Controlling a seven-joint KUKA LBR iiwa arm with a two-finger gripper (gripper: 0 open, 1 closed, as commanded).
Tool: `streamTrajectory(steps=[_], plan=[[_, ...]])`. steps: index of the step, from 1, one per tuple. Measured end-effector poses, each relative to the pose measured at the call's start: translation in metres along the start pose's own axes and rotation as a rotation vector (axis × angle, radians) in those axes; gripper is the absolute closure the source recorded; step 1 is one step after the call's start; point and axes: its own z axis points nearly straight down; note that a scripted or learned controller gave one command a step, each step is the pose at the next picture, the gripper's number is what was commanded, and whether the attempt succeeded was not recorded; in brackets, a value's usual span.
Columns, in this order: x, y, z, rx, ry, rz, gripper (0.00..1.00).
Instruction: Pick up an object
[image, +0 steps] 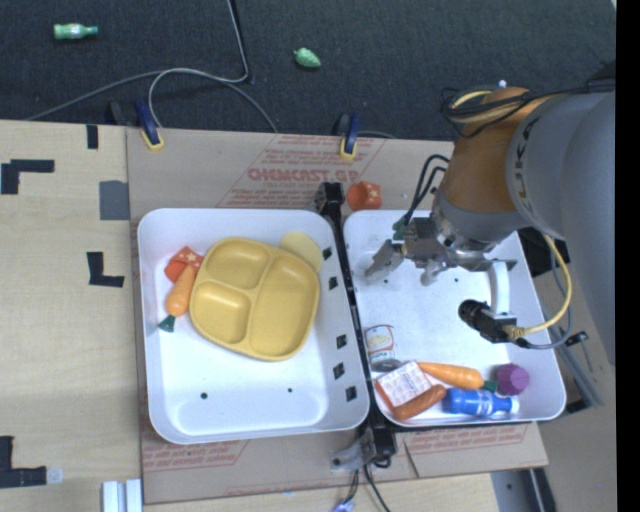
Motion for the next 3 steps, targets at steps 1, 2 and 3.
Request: streamTrajectory(steps=[1, 2, 3], plan=[[0.016, -0.080, 0.000, 0.000, 0.001, 0.001, 0.00], [-0.003, -0.030, 0.000, -0.001, 0.000, 0.000, 0.00], [0.012, -0.094, 0.000, 0.001, 0.001, 0.001, 0.00]])
